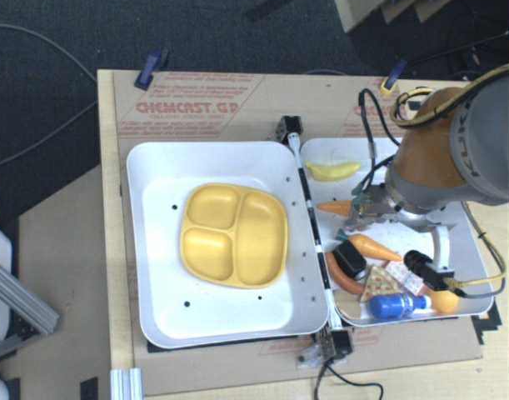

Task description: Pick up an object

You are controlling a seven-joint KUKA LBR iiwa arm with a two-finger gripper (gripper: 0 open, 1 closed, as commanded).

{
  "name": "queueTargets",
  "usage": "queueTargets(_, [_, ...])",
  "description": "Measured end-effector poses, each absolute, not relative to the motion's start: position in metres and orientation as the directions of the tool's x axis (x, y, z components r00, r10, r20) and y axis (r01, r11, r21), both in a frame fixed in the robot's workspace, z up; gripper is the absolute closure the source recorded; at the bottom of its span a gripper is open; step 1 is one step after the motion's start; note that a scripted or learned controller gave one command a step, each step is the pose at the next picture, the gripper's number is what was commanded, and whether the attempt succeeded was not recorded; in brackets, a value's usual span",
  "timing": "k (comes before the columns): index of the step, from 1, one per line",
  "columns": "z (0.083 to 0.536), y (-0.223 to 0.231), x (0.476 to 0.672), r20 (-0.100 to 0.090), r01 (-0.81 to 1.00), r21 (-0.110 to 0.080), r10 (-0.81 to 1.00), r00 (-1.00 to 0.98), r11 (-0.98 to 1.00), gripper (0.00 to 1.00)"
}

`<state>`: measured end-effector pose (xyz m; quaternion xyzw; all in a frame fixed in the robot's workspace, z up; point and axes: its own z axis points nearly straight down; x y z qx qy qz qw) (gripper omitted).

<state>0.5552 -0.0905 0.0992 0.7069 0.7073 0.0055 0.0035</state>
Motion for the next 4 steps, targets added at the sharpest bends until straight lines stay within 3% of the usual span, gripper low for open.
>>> queueTargets(1, [0.099,-0.09,0.555,0.003,1.0,0.012,1.0,-0.001,0.001,0.0])
queueTargets(2, [0.11,-0.09,0.556,0.002,1.0,0.016,1.0,-0.001,0.001,1.0])
queueTargets(3, [0.109,-0.09,0.556,0.003,1.0,0.016,1.0,-0.001,0.001,0.0])
queueTargets(4, [0.086,-0.095,0.48,0.0,1.0,0.003,1.0,0.001,-0.001,0.0])
